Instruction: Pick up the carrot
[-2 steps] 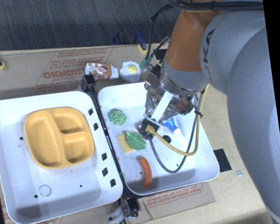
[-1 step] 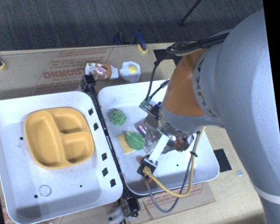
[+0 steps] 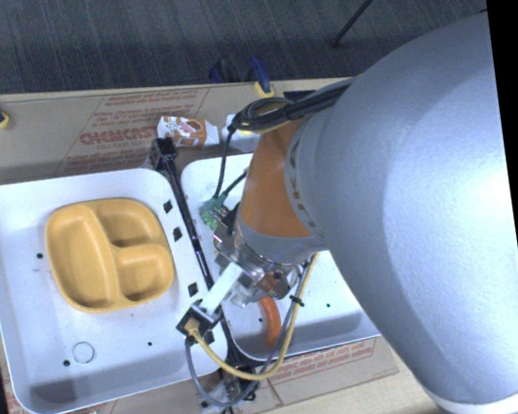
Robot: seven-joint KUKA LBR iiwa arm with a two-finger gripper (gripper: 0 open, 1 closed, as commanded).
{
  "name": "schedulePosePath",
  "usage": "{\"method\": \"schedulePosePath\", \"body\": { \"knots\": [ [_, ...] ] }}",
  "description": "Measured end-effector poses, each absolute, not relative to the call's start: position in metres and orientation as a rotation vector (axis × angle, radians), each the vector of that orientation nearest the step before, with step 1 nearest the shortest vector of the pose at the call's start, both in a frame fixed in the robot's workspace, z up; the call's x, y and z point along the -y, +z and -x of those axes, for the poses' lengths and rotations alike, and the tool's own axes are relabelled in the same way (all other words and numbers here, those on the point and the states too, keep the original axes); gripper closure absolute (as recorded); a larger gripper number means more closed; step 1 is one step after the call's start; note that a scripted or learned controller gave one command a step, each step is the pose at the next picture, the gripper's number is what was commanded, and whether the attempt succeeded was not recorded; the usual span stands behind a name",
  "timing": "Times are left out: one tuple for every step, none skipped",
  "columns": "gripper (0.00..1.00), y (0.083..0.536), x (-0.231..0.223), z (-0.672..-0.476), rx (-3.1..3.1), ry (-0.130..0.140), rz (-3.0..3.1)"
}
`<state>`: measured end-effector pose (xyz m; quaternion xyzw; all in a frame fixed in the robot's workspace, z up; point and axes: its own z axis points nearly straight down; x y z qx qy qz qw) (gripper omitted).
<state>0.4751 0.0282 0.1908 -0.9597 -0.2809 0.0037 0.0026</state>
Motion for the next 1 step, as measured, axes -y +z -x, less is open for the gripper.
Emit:
{"method": "schedulePosePath", "body": {
  "knots": [
    [1.0, 0.2747, -0.0139, -0.4763, 1.13, 0.005, 2.928]
  ]
}}
